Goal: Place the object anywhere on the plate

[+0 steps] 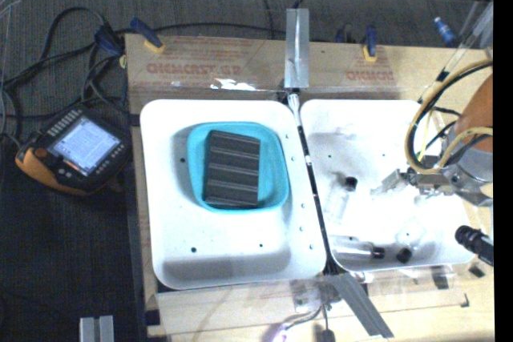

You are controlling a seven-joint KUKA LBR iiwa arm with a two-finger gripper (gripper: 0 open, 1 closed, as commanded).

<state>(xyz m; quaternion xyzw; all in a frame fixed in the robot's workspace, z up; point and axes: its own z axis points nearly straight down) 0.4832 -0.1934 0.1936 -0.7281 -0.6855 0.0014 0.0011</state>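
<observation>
A square blue plate lies in the left white bin. On it rests a dark grey ribbed block, lying flat and covering most of the plate's middle. My gripper is over the right white bin, near its right half and well apart from the plate and block. It points left from the grey wrist with the orange band. Nothing shows in its grasp.
Small dark pieces lie in the right bin: one near its middle, two by the front wall. Yellow and black cables loop beside the wrist. A metal post stands behind the bins.
</observation>
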